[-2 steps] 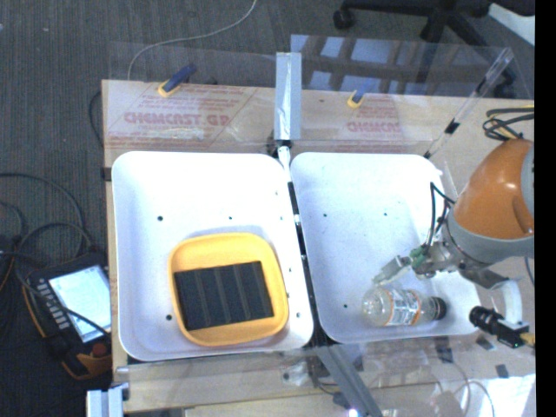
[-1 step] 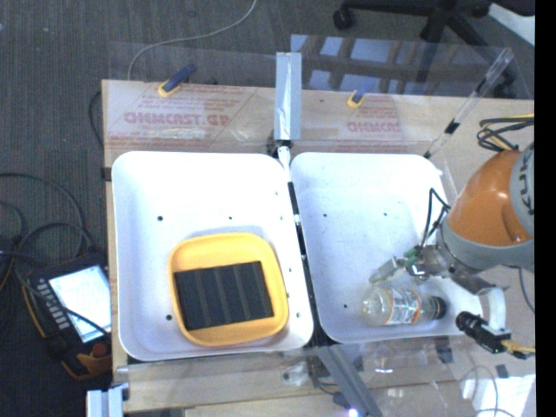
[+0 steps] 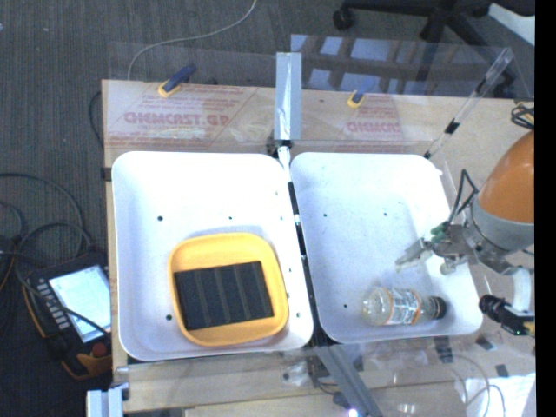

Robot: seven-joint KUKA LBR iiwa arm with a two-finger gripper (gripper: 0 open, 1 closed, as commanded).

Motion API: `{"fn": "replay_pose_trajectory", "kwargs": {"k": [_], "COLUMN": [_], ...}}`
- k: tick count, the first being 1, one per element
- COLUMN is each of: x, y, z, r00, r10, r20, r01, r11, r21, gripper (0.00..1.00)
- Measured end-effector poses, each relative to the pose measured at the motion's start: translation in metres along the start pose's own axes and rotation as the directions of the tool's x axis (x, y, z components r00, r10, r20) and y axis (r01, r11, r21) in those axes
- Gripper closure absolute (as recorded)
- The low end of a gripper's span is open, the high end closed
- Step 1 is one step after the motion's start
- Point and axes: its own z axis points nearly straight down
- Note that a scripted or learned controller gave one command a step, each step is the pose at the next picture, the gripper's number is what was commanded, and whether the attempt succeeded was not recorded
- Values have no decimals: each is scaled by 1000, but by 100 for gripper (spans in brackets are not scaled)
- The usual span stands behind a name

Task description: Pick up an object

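Note:
A clear plastic bottle (image 3: pixel 400 306) with a dark cap lies on its side near the front edge of the right bin (image 3: pixel 365 189), cap pointing right. A yellow pad with a black ribbed top (image 3: pixel 228 290) rests flat in the front half of the left bin (image 3: pixel 148 189). My gripper (image 3: pixel 427 260) hangs over the right side of the right bin, a little behind and to the right of the bottle. It is open, its fingers (image 3: pixel 410 255) spread apart with nothing between them.
The arm's grey wrist and orange band (image 3: pixel 512 189) stand over the right bin's right wall. A raised divider (image 3: pixel 297 224) separates the two bins. Clamps, a metal bar and a thin rod lie on the board behind the bins.

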Motion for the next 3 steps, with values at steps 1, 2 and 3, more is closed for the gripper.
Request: {"fn": "replay_pose_trajectory", "kwargs": {"k": [1, 2, 3], "x": [36, 24, 24], "y": [-18, -18, -14], "z": [-135, -107, -157], "r00": [998, 873, 992], "r10": [57, -487, -124], "r20": [3, 1, 3], "r01": [-57, 487, 124], "r11": [998, 873, 992], "r21": [-3, -1, -2], "gripper": [0, 0, 0]}}
